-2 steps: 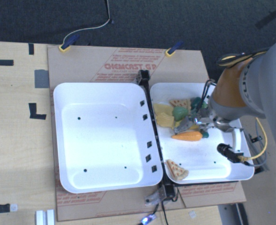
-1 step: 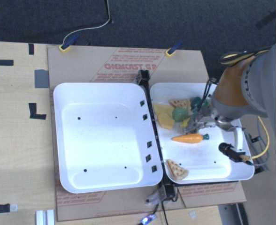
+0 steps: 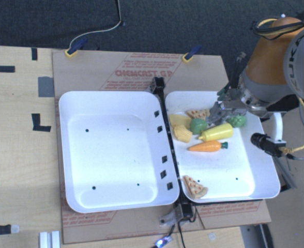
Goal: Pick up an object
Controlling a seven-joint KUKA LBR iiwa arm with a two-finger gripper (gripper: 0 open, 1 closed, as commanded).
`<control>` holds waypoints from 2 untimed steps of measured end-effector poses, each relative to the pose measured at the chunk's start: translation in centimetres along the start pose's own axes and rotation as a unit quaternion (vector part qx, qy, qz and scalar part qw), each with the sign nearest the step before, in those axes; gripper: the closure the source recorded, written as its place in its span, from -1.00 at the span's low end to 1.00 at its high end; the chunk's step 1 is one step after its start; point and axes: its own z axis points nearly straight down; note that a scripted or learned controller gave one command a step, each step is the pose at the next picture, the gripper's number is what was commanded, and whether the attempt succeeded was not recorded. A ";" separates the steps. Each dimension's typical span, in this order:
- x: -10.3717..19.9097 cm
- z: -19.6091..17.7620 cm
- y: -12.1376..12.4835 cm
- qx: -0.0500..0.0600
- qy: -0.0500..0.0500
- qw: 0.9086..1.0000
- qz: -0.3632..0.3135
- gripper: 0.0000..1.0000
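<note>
The right bin (image 3: 245, 182) holds several toy foods in its far half. A yellow bottle-shaped piece (image 3: 216, 133) lies above an orange carrot (image 3: 206, 147). A green round piece (image 3: 197, 125) sits left of the bottle, with a waffle-like piece (image 3: 196, 113) behind it. Two pale yellow chunks (image 3: 180, 128) lie by the divider. Another green piece (image 3: 239, 121) rests near the bin's right side. A pizza slice (image 3: 194, 187) lies at the near left corner. My gripper (image 3: 216, 114) hangs low over the cluster, just above the yellow bottle and between the two green pieces.
The left bin (image 3: 110, 149) stands beside the right one, with a black divider strip (image 3: 164, 138) between them. Both rest on a cardboard sheet (image 3: 141, 71). A black cylindrical fitting (image 3: 263, 142) juts over the right bin's right rim.
</note>
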 end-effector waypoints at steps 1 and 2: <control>-3.9 -12.9 2.3 -0.001 -0.003 1.000 0.004 1.00; -3.7 -24.6 5.1 0.000 -0.002 1.000 0.002 1.00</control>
